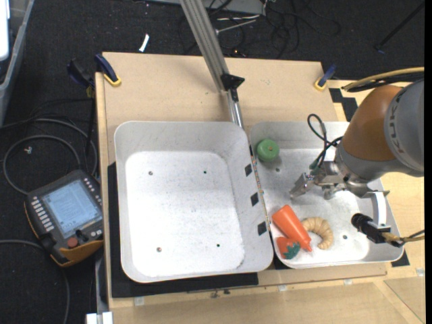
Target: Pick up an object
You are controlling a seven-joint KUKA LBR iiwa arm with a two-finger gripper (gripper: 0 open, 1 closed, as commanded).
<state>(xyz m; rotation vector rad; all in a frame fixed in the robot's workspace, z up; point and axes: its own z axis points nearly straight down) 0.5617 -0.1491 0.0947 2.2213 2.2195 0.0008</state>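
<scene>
Over the bin on the view's right [290, 164], the gripper [302, 186] hangs above bare white floor, the grey arm [378, 140] with its orange band reaching in behind it. Whether the gripper is released or clenched cannot be told from this slant, and no object is seen in it. Three candidates lie in this bin. A toy carrot [291, 223] rests just below the gripper in the view, near the dividing wall, with its green top toward the near rim. A tan curled piece [322, 231] lies just beside the carrot, touching or nearly so. A green round piece [268, 149] sits alone toward the far corner. The neighbouring bin [182, 201] shows only its speckled floor. Judged from this, the pick is not yet made and the carrot is the nearest target. Its long body looks best taken across the narrow width, near the thick middle, rather than end to end. A centred descent, kept off the tan piece, should avoid nudging both together. The bin wall close by leaves little room on that side. The green piece, standing free, is the less crowded alternative.
</scene>
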